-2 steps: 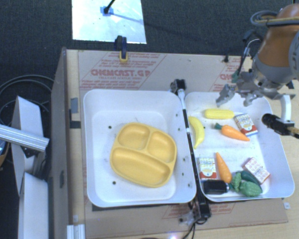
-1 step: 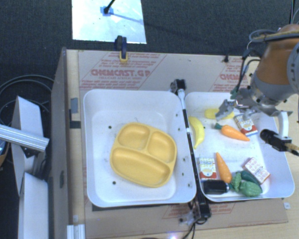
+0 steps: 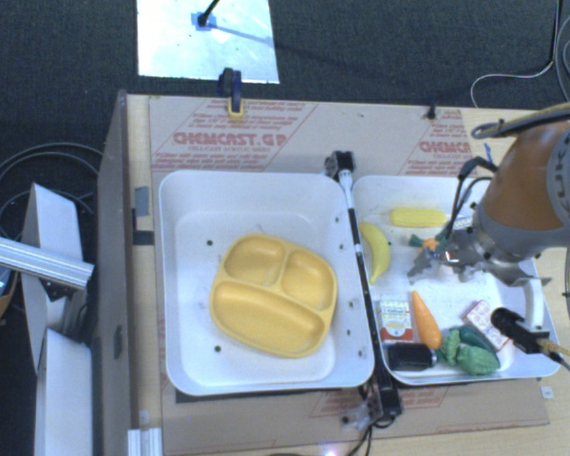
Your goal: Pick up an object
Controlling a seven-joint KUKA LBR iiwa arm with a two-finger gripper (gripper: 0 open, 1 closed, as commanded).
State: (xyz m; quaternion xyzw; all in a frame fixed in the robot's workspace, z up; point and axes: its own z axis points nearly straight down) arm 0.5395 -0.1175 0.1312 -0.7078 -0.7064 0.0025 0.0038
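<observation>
The gripper [image 3: 435, 255], its opening impossible to tell, hovered with the carrot [image 3: 425, 318] near at six o'clock, long axis running twelve-to-six.

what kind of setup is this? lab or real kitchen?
Likely a robot lab pick bench, not a kitchen: two white bins on a cardboard-topped bench, toy food like a carrot and banana, and a yellow divided plate.

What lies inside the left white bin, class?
The left white bin holds one yellow divided tray with three compartments, lying flat. The bin floor beneath the tray is covered.
</observation>
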